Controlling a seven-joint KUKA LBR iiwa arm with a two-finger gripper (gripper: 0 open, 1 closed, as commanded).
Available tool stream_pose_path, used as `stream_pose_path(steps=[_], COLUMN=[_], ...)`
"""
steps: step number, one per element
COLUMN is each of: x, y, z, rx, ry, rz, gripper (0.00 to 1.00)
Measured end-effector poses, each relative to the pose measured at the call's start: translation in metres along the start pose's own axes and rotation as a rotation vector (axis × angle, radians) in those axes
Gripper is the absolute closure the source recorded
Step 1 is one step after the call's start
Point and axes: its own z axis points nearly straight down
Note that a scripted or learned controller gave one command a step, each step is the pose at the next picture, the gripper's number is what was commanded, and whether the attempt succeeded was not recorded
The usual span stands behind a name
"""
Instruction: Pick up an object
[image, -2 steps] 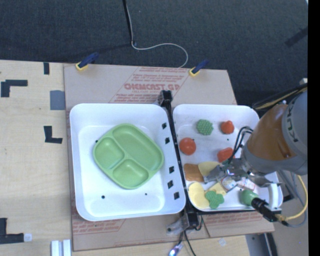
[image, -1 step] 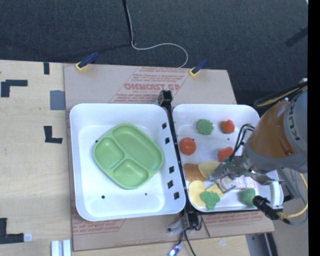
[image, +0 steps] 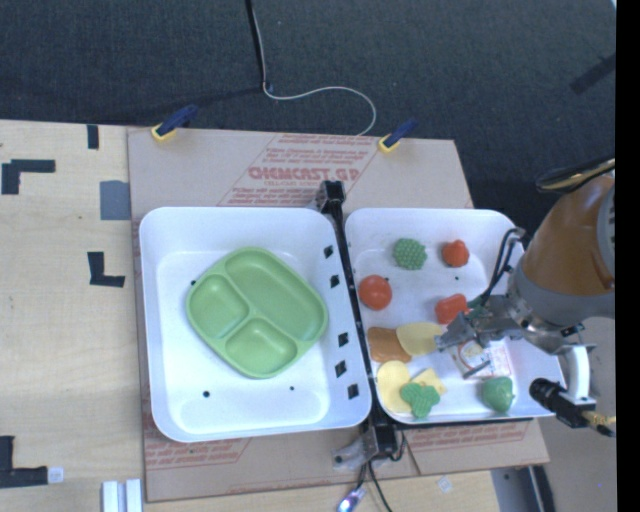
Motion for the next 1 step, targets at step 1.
stream_pose_path(steps=[1], x=[0.0042], y=[-0.0089], z=[-0.0499], rx=[0.0], ry=[0.0], rz=[-0.001], gripper=[1.0])
